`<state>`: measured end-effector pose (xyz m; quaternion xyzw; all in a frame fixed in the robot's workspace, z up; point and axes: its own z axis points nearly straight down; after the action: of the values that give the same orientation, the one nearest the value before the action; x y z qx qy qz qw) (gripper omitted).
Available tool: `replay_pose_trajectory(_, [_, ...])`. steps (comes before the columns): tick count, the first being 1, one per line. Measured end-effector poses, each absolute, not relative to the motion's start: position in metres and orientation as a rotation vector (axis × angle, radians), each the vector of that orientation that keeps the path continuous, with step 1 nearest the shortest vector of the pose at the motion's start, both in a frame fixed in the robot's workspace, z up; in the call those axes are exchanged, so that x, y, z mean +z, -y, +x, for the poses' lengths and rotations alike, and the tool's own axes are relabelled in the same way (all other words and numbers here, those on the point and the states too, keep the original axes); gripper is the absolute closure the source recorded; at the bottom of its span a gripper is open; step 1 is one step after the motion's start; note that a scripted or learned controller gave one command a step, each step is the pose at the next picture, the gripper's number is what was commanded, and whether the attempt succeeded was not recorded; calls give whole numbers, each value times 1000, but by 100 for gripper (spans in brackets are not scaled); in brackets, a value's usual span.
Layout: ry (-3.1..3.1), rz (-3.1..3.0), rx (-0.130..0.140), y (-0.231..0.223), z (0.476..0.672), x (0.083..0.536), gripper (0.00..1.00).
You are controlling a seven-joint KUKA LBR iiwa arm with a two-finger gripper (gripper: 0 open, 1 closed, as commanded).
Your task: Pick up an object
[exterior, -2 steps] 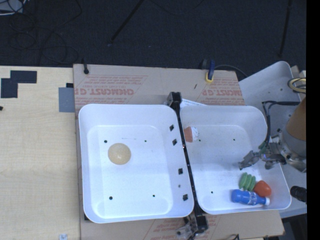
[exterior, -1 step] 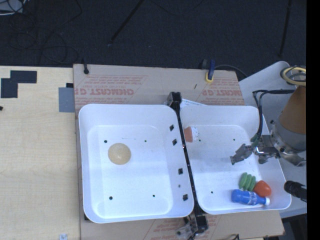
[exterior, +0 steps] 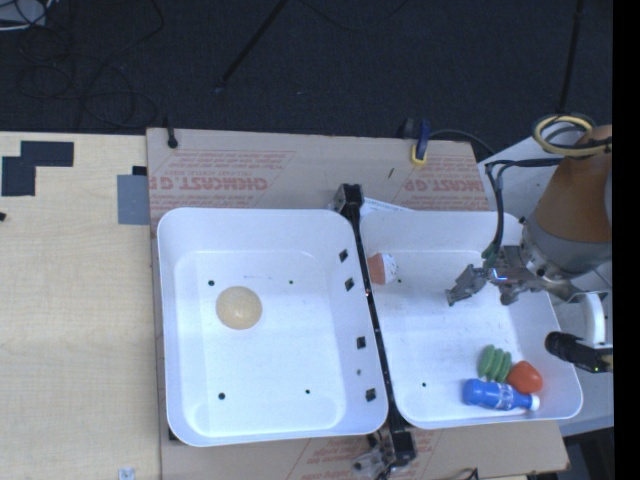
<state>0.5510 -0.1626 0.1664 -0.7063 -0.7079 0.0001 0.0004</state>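
Observation:
My gripper hangs over the middle of the right bin, its fingers spread apart with nothing between them. A small orange and white object lies to its left, near the divider. In the bin's near right corner sit a green object, a red-orange object and a blue bottle lying on its side. A pale round object rests in the left bin.
The two bins meet at a black clamp strip. Cardboard lies under the bins. Cables and a yellow loop hang by the arm at the right.

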Motion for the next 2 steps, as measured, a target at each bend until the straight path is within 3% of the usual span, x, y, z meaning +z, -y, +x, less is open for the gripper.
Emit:
replay_pose_trajectory(1, [2218, -2218, 3, 163, 548, 177, 100])
replay_pose_trajectory(2, [2232, -2214, -7, 97, 580, 240, 100])
